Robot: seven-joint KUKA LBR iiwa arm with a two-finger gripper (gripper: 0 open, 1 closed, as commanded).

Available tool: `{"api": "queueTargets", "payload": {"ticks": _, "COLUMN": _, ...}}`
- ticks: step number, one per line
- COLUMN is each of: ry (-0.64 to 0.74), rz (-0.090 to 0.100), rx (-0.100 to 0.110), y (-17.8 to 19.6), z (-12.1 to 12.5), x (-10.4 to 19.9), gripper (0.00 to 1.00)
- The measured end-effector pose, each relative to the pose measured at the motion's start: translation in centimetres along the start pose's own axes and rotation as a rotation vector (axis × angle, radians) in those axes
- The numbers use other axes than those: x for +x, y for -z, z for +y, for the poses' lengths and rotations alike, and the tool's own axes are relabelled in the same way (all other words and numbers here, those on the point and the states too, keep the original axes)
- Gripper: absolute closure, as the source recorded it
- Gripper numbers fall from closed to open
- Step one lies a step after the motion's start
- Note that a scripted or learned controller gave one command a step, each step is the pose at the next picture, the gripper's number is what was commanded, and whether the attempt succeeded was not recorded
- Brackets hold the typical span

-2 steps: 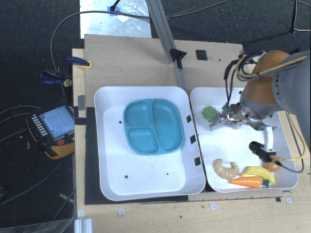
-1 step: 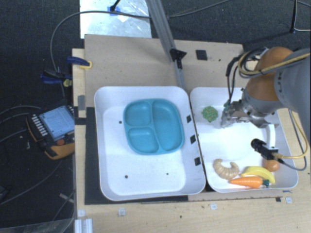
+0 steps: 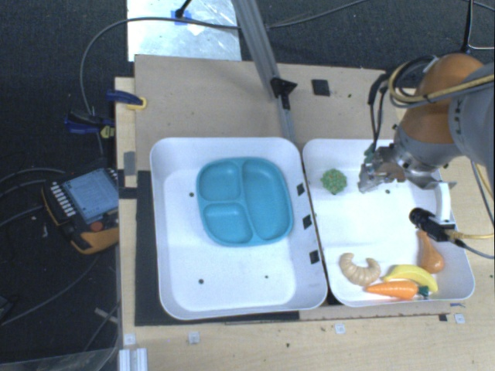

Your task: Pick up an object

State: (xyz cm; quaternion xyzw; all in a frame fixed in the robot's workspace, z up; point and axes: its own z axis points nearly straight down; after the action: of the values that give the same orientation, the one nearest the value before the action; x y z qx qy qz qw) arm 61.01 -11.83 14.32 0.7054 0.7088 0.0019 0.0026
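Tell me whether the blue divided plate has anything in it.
Empty. The blue plate in the left bin shows three bare compartments.

You have two shallow white bins, the left one [image 3: 174, 284] and the right one [image 3: 340, 207], that look like smooth moulded plastic with a soft sheen, and in the left bin sits a light blue three-compartment plate [image 3: 244, 201] of smooth, slightly glossy plastic. They rest on a flat tan board [image 3: 209, 99] with a matt, cardboard-like or wooden face, and around it you see dark, rough-textured carpet-like flooring [image 3: 46, 22]. At the near edge of the right bin the orange carrot [image 3: 393, 289] and yellow banana [image 3: 414, 275] look like shiny toy plastic, the small green broccoli piece [image 3: 334, 181] looks bumpy and matt, and the arm's orange band [image 3: 456, 76] shows a smooth, glossy finish.
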Motion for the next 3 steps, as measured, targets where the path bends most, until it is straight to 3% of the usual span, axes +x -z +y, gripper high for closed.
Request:
{"api": "queueTargets", "payload": {"ticks": 2, "ry": 0.001, "rz": -0.001, "rx": -0.002, "y": 11.3, "z": 1.0, "x": -0.7, "gripper": 1.00}}
{"api": "queueTargets", "payload": {"ticks": 3, "ry": 0.005, "rz": 0.003, "rx": 0.004, "y": 11.7, "z": -0.5, "x": 4.3, "gripper": 1.00}}
